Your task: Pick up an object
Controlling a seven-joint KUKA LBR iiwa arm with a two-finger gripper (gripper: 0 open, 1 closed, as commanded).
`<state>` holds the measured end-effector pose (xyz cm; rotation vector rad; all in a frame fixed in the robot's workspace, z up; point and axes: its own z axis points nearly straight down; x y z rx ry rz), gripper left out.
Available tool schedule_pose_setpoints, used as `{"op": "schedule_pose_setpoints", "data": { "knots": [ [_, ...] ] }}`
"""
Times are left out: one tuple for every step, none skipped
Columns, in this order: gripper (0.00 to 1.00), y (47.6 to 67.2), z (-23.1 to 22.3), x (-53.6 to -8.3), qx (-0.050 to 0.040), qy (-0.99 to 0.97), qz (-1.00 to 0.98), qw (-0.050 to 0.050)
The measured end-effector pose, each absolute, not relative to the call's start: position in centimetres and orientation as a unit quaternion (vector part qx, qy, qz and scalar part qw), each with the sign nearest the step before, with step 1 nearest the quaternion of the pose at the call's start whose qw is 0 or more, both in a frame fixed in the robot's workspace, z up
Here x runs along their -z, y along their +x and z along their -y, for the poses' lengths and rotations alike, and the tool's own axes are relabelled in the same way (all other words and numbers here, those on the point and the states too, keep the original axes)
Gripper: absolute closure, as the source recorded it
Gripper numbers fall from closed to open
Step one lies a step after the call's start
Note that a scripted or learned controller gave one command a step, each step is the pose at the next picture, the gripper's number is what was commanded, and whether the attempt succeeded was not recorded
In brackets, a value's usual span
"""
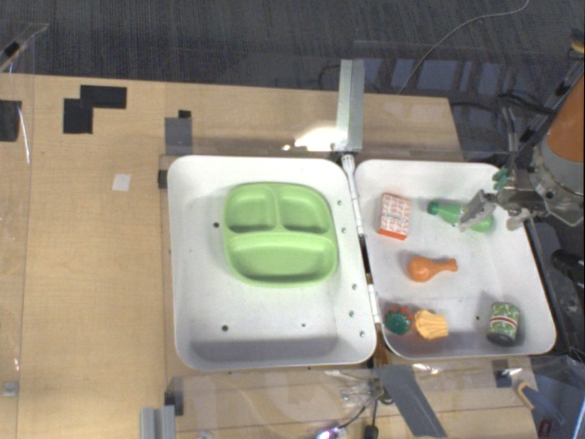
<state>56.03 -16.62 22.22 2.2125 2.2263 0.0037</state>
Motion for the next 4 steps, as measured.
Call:
{"op": "schedule_pose_setpoints", "data": {
  "knots": [
    [0.0, 61.8, 15.3, -13.6, -0.0011, 0.801, -0.599, 0.001],
    [0.0, 66.7, 13.1, -10.0, -0.0041, 0.839, -0.543, 0.004],
    [0.0, 66.4, 15.7, -8.8, 0.0023, 0.936, -0.353, -0.007],
    [1.0, 66.8, 15.7, -10.1, -0.0045, 0.934, -0.357, 0.0]
  ]
}}
